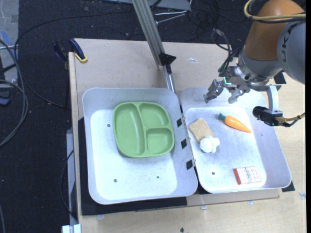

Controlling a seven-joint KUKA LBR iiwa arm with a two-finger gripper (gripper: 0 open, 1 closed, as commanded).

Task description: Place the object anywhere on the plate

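**One fixed camera, high above the counter**

A single view looks down at a slant on the pale wooden counter (126, 57) from well above, far enough back to take in both shallow white plastic bins: the left bin (97, 174) at about 8 o'clock of centre, the right bin (272, 174) at about 4 o'clock. Dark speckled floor (34, 130) borders the counter toward 9 and 12 o'clock. The grey arm with its orange band (272, 28) enters from 2 o'clock.

Arm (277, 33) cut off at right edge; red box (248, 174) label unreadable.
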